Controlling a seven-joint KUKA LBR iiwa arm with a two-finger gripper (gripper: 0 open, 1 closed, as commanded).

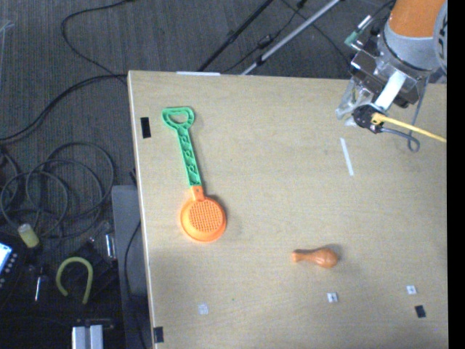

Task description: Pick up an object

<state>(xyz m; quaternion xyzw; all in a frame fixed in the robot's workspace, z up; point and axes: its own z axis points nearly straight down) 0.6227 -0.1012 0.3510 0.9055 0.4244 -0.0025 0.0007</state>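
A toy sieve with a green handle and a round orange head [196, 187] lies on the left part of the pale bench top [276, 195], handle pointing away from me. An orange pear-shaped piece [317, 257] lies on its side toward the lower right. A thin white stick [347, 157] lies near the upper right. My gripper [356, 110] hangs over the bench's upper right corner, above and just right of the white stick, well away from the sieve and the orange piece. Nothing shows in it.
Small black tabs [145, 127] [420, 311] and small white squares [332, 297] [410, 290] mark the bench surface. Cables and a yellow-green U-shaped part [75, 273] lie on the dark floor to the left. Metal stand legs [305, 17] cross behind the bench.
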